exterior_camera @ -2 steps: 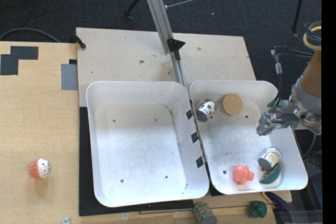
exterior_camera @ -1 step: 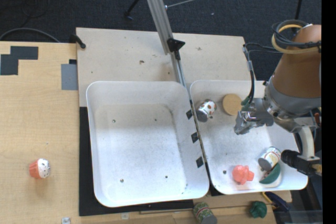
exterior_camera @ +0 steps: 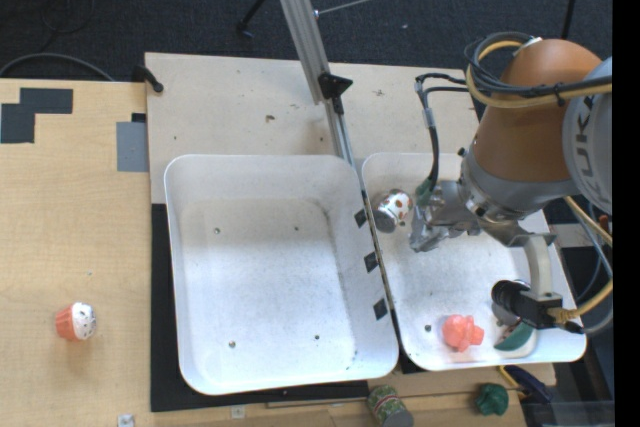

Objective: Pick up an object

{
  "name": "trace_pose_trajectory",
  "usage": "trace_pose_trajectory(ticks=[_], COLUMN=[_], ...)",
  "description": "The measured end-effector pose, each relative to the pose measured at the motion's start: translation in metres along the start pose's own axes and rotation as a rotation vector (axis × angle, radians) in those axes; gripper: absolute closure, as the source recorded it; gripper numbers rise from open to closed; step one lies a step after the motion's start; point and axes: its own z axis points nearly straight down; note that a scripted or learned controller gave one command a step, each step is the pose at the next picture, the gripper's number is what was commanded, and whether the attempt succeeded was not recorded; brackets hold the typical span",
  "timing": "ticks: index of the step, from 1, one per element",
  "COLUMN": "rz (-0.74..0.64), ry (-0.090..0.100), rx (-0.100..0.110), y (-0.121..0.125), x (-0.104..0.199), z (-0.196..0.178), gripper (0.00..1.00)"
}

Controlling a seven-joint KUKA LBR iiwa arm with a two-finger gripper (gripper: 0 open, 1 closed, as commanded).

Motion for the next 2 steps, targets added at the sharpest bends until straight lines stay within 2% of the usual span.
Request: trace_pose_trajectory(ticks=[1,2], rz=[0.000,0.001], ry=[-0.001,-0.001], rx=[0.000,0.001], y=[0.009,0.023], x=[0.046,0.100], z=[0.002,0.020], gripper=[1.00,1.00])
